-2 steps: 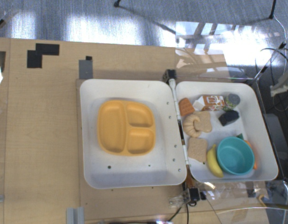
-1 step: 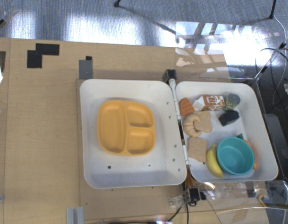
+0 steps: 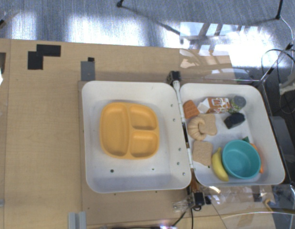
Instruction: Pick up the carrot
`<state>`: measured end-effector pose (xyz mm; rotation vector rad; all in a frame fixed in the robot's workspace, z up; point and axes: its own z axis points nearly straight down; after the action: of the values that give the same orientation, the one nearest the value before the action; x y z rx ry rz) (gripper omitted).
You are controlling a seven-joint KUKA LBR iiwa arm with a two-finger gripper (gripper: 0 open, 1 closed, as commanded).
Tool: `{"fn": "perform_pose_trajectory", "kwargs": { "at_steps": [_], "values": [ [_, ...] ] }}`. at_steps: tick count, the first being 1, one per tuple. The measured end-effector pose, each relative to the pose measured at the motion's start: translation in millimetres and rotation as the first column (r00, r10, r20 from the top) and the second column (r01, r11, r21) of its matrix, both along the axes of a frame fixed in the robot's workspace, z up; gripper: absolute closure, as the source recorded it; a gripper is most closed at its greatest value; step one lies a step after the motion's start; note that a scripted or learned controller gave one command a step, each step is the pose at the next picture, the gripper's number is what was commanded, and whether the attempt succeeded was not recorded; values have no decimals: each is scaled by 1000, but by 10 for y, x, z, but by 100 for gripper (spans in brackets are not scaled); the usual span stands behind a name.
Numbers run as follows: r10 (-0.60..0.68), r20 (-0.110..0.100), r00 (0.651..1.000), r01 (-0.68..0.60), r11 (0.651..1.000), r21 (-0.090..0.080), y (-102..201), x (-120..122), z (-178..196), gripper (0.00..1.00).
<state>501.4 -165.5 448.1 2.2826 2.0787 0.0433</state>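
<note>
Yellow tray (image 3: 129, 130) in left bin (image 3: 133, 181)

Two bins are sitting side by side on the table (image 3: 42, 151). A divided plate (image 3: 129, 130) is lying in the left bin (image 3: 97, 175); a bowl (image 3: 240, 159) is sitting at the right bin's (image 3: 269, 123) near right corner, a banana (image 3: 218, 165) touching its left.

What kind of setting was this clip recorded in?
Most likely a robot lab test bench, not a kitchen: two white bins set side by side on a wooden bench, toy food with a teal bowl in one, a yellow divided plate in the other.
</note>
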Motion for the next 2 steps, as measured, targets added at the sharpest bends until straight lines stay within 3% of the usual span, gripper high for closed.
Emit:
{"fn": "perform_pose_trajectory", "kwargs": {
  "at_steps": [1, 2],
  "values": [
    [9, 10, 1000, -9, 1000, -4, 2, 21, 130, 100],
    [10, 10, 1000, -10, 1000, -4, 4, 22, 127, 0]
  ]
}}
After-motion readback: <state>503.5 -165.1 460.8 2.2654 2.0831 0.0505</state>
